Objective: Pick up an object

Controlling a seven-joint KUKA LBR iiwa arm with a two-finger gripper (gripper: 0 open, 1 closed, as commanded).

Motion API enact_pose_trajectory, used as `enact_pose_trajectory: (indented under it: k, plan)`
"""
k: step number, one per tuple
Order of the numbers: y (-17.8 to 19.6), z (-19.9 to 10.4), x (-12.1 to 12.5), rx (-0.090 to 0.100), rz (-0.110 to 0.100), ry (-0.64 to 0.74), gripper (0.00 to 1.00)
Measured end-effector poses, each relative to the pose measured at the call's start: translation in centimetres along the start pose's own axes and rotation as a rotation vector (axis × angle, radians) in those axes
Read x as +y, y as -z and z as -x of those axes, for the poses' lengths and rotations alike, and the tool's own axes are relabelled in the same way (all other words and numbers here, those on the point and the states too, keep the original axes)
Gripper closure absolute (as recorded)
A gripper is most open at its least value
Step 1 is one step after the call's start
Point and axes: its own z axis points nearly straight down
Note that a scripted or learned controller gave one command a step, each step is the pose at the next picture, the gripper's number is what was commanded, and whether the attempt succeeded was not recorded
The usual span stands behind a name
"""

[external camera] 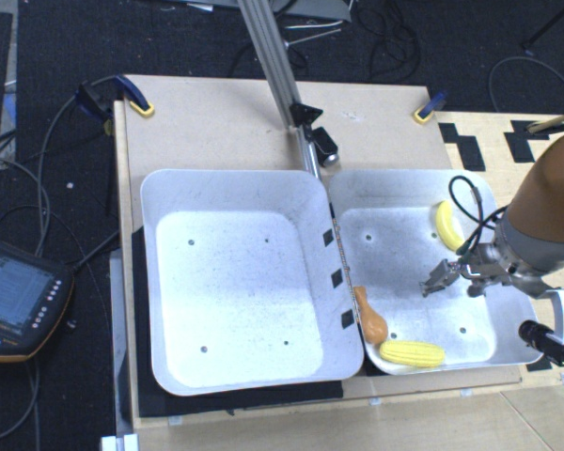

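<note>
Camera view looks down on the bench [376,111] and its two white bins, with the end effector [439,281] low over the right bin [395,209], near that bin's middle. Its thin grey fingers [433,285] point toward the left of the frame and look slightly apart at the tips; nothing sits between them. Behind the end effector, the grey wrist and orange band of the arm [545,209] come in from the right edge, with a black cable looping above the wrist.

Three objects lie in the same bin. A yellow banana-like piece [446,224] rests up and just to the right of the end effector, near the bin's far wall, partly crossed by the cable. A yellow corn cob [413,353] lies below the end effector, along the bin's near rim, well apart from the fingertips. An orange, pear-shaped object [369,321] lies down and to the left of the end effector, against the bin's left wall, just beside the cob's left end.

Farther left of the end effector, past the divider where the rims meet, is the left bin [235,280].
</note>
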Motion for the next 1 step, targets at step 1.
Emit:
enact_pose_trajectory:
  k: [1]
  plan:
    - [-5.25, -0.03, -0.09, 0.000, -0.001, 0.000, 0.00]
